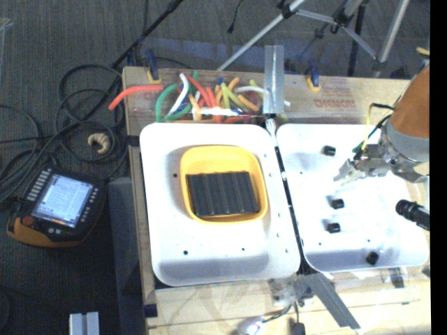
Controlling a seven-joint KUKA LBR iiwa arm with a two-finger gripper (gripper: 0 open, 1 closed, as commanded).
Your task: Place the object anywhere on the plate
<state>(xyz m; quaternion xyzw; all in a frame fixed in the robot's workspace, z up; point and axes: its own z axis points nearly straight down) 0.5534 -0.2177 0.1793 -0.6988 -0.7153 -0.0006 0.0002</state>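
The small black blocks lie loose in the right shallow white bin, well apart from the yellow square plate in the left bin, so the pincer hovers above them, fingers narrowly parted, gripping nothing.

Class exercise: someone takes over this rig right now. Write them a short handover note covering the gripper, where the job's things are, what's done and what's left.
Gripper: over the right bin; I can't tell its state, and nothing visibly held.
Small black objects lie scattered in the right bin.
Yellow plate sits in the left bin, with a dark ribbed insert on it.
Done: no small object on the plate.
Left: pick one up and set it on the plate.
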